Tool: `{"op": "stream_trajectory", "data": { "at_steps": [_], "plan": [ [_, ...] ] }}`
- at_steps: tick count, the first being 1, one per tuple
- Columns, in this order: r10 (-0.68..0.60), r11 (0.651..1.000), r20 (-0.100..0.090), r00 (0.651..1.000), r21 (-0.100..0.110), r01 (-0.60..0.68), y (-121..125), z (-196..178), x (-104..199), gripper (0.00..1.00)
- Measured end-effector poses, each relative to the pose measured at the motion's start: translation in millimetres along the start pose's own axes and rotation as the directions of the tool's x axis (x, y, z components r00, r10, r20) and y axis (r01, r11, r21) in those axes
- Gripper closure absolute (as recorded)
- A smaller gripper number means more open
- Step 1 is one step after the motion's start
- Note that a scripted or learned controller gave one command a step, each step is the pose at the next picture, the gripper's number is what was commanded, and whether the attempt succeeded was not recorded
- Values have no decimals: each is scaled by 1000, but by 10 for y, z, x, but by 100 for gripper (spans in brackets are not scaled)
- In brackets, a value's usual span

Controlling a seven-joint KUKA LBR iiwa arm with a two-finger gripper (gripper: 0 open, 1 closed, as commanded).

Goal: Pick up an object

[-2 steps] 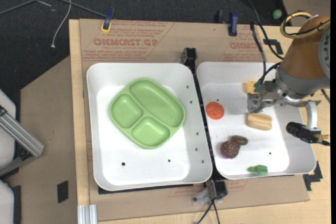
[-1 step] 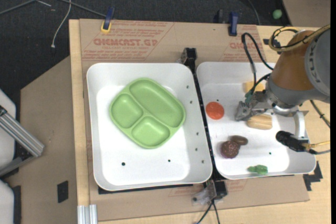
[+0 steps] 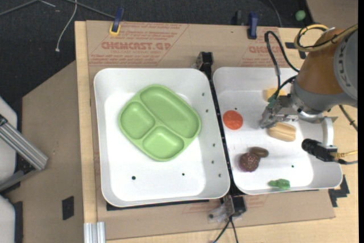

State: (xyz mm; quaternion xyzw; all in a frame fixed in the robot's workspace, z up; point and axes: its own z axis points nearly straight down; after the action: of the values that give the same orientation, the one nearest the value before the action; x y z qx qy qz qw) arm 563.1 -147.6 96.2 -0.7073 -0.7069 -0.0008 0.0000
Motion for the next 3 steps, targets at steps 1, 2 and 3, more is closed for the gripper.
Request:
{"op": "stream_trajectory", "data": {
  "at_steps": [1,2,3],
  "plan": [
    [-2,1000,2,1000,-3,2,28,-625,35,100],
    [-2,1000,3,1000,-5,2,42,-1164,34,100],
    [-5,1000,-1,1000,4,5,-14,-1127,635,100]
  ]
}}
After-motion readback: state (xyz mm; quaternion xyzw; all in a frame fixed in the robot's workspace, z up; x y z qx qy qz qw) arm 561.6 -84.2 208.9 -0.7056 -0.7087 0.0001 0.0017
